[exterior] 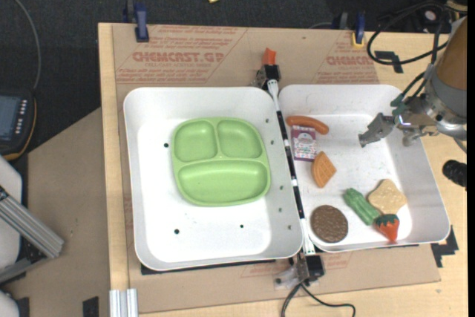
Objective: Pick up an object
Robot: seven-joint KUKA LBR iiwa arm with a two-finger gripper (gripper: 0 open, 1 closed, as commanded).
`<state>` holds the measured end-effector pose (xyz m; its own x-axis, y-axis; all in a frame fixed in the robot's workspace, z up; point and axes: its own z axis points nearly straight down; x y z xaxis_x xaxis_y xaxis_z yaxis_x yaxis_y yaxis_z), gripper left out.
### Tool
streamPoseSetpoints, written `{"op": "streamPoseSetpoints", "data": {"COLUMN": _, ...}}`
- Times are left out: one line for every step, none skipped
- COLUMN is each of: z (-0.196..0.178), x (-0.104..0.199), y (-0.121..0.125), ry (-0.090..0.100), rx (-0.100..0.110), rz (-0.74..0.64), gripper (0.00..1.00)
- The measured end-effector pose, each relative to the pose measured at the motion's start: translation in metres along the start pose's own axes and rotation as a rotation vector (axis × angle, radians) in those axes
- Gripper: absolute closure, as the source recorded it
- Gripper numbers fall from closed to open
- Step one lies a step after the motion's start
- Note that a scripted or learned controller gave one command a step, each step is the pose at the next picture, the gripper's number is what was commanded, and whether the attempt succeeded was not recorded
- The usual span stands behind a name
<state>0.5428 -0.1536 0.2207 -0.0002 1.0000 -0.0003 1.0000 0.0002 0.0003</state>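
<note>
Reaching in from the right, the grey arm hangs its tool (380, 128) over the right bin (423, 182), above bare white floor in the upper part; whether the tool is spread or pressed together cannot be told, and nothing shows in its grip. Toy foods lie loose below and to its left: a sausage (307, 124), a pink packet (303, 142), an orange wedge (323, 169), a brown patty (329, 223), a green piece (361, 206), a slice of bread (387, 197) and a strawberry (389, 226), while the left bin (148, 159) carries a green divided plate (220, 161). The pick looks not yet done, with choosing, descending, closing and lifting all left.
</note>
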Motion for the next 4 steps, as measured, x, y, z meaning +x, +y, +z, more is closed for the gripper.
{"op": "streamPoseSetpoints", "data": {"z": 0.089, "x": 0.057, "y": 0.004, "ry": 0.004, "rx": 0.009, "rz": -0.005, "gripper": 0.00}}
{"op": "streamPoseSetpoints", "data": {"z": 0.140, "x": 0.057, "y": -0.004, "ry": 0.002, "rx": 0.007, "rz": 0.001, "gripper": 0.00}}
{"op": "streamPoseSetpoints", "data": {"z": 0.126, "x": 0.056, "y": -0.002, "ry": 0.000, "rx": -0.001, "rz": 0.002, "gripper": 1.00}}
{"op": "streamPoseSetpoints", "data": {"z": 0.029, "x": 0.132, "y": 0.062, "ry": 0.002, "rx": -0.015, "rz": -0.010, "gripper": 1.00}}
